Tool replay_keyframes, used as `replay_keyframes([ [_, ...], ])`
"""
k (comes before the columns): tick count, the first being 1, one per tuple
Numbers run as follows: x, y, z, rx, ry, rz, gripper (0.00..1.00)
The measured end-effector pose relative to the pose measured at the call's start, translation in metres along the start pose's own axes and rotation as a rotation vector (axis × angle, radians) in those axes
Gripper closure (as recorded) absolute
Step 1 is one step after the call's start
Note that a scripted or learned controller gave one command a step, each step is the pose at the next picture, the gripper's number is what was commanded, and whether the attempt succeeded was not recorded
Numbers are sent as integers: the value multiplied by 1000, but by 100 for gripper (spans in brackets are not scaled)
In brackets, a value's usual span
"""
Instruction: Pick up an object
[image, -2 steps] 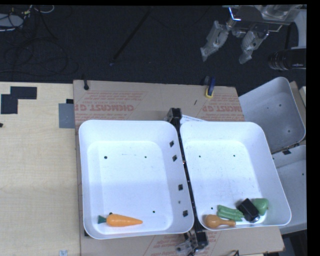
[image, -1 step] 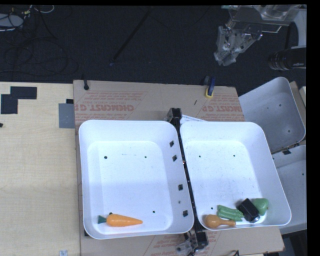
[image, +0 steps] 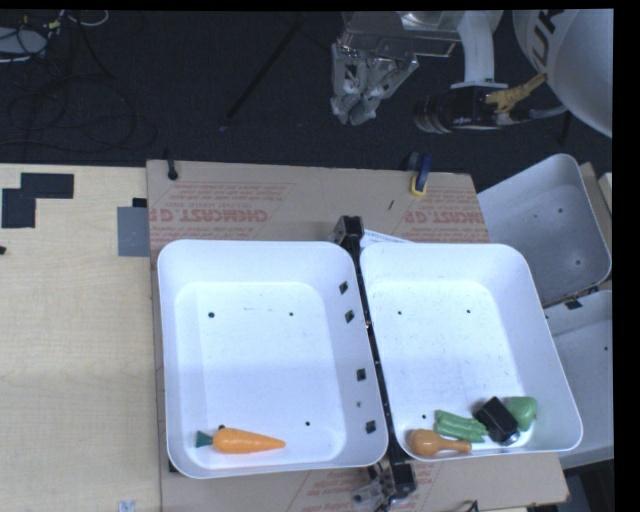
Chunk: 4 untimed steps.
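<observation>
the claw (image: 362, 90) hung beyond the bins' far edge, its state unclear; the carrot (image: 247, 440) lay lengthwise along the left bin's (image: 180, 300) near edge.

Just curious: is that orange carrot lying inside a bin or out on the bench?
Inside. The carrot lies flat on the floor of the left bin, near its front wall.

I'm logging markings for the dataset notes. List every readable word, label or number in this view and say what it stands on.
"CHEMCAST GP": red print on the brown board under the bins, upside down in this view and repeated across it; my best reading.
Red print on the board's front edge, below the left bin: cut off, unreadable.
No print shows on the bins or toys.
</observation>
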<state>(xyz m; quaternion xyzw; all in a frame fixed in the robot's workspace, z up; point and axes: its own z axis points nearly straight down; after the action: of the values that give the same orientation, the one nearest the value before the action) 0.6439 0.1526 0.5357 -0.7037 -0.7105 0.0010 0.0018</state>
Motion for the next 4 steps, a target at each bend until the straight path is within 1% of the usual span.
replay_keyframes([
  [1, 79, 0, -1, -1, -1, 2, 100],
  [2, 91, -8, -1, 2, -3, 7, 100],
  [4, 90, -15, -1, 3, -3, 5, 100],
])
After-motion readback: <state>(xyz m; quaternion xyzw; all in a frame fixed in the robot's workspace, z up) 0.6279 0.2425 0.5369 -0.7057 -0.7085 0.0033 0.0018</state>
